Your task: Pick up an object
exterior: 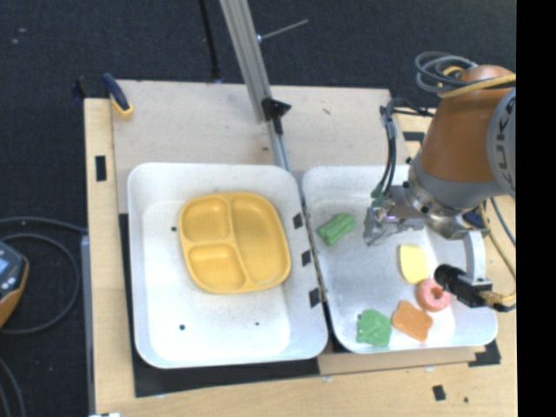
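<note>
Bins sit side by side. We see a yellow divided plate (234, 241) in the left bin (152, 320). In the right bin (347, 285), our gripper (380, 226) hangs at centre; how far it is open we cannot tell. A green block (335, 228) lies at its 9 o'clock, a yellow piece (414, 262), pink ring (432, 296), orange piece (412, 320) and green piece (374, 327) toward 5 o'clock.

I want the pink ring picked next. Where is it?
In the right bin, near its right edge: the pink ring lies just below the yellow piece, above-right of the orange piece.
</note>
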Controlling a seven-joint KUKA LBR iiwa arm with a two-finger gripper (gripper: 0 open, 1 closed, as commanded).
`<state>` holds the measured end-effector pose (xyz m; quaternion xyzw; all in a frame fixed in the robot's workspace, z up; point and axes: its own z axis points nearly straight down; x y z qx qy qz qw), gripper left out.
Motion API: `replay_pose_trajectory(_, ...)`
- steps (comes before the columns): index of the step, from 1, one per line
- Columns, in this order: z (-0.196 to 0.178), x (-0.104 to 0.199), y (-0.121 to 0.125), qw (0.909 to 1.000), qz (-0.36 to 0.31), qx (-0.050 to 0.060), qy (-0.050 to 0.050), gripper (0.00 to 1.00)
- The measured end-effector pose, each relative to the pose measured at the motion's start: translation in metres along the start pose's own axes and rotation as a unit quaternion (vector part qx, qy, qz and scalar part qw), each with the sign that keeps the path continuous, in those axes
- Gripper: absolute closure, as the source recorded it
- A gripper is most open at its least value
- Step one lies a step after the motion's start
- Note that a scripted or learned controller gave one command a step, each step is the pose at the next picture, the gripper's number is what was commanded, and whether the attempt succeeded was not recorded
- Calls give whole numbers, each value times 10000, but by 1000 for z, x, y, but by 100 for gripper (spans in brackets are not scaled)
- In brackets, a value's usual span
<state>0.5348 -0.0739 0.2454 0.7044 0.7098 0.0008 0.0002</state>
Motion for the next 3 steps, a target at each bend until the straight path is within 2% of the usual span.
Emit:
replay_pose_trajectory(1,-9,49,15,10000,-2,-6,2,100)
replay_pose_trajectory(3,1,142,57,10000,1,-5,3,100)
